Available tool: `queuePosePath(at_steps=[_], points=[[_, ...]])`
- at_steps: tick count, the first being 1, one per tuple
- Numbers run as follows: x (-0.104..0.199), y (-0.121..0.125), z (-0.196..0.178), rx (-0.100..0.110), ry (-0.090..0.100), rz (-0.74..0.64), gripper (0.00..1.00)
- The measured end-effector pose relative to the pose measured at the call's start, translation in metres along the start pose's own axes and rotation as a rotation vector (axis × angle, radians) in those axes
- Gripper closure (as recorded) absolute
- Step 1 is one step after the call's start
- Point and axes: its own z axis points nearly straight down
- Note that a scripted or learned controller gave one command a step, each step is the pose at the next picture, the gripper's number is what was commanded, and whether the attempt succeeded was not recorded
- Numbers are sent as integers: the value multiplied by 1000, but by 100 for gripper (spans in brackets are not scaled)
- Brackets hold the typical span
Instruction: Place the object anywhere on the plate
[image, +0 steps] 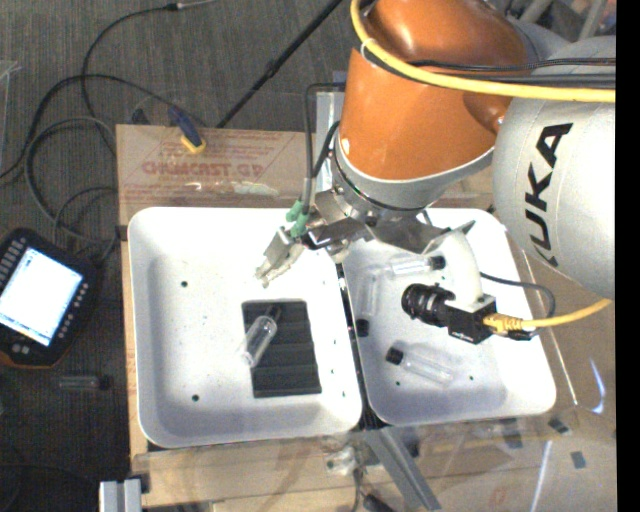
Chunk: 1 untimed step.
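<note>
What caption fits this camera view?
Clear tube lying on the black plate in the left bin, gripper above.

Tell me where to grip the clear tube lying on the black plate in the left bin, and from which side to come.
Grip the clear tube across its middle, coming straight down from above. It lies flat, tilted slightly off the long axis of the black plate, so the fingers should probably close across its narrow width, one on each long side. The gripper hangs above the left bin, up-view of the tube.
</note>
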Motion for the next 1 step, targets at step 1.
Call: queuePosePath(at_steps=[1], points=[[35, 14, -33, -1, 0, -162, 0]])
